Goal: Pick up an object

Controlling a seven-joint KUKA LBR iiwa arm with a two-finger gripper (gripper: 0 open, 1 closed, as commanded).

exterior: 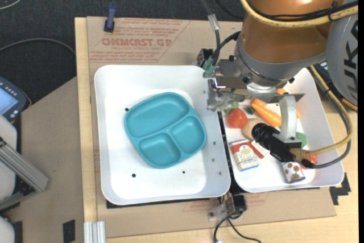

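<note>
Cardboard bench, two bins: tray [165,129] in the left bin [108,122]. Your gripper [219,101] hangs at the right bin's [323,128] ten o'clock, above the tomato [237,118]; you cannot tell its grip.

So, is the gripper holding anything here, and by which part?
Cannot tell: the arm hangs over the right bin by the tomato and carrot, hiding any hold.

plate [165,129] teal | left bin [114,99] white | right bin [318,122] white | tomato [236,118] red | carrot [266,112] orange | small block [293,172] white, seemingly red-dotted
</note>
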